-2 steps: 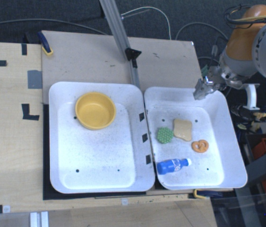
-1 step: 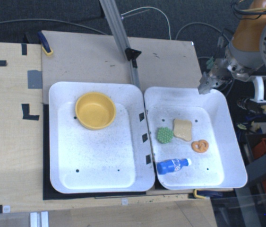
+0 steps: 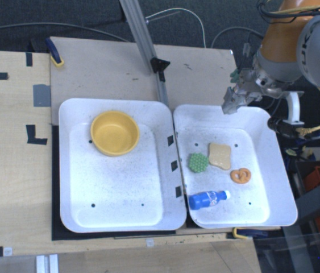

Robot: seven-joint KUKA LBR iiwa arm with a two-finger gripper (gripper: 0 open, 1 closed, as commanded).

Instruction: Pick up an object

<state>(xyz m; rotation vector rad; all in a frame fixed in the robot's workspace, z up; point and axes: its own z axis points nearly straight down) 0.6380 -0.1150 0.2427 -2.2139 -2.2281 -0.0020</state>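
Desk (image 3: 108,78) of pale wood carries two shallow white bins side by side, and the right bin (image 3: 273,169) serves here as the landmark. Inside it lie four small things, any of which could be the one to pick up: a green round bumpy piece (image 3: 198,162) left of its middle, a tan slice like toast (image 3: 220,156) touching or just beside the green piece on the side toward the bin's centre, an orange pretzel-shaped piece (image 3: 240,176) near the toast and nearer the bin's front, and a blue bottle with a white cap (image 3: 208,198) lying on its side by the bin's front left corner. The jaws (image 3: 231,103) hang over the right bin's far rim, near its back right corner, well apart from all four things, with nothing between them; how wide they stand cannot be told from this slant. The grey arm with its orange band (image 3: 287,38) comes in beyond that same far corner. Just left of the right bin, touching it along one edge, sits the left bin (image 3: 74,209), with a yellow bowl (image 3: 115,132) standing upright in its far half. A grey metal pole (image 3: 142,33) rises from the desk behind the seam where the two bins meet.
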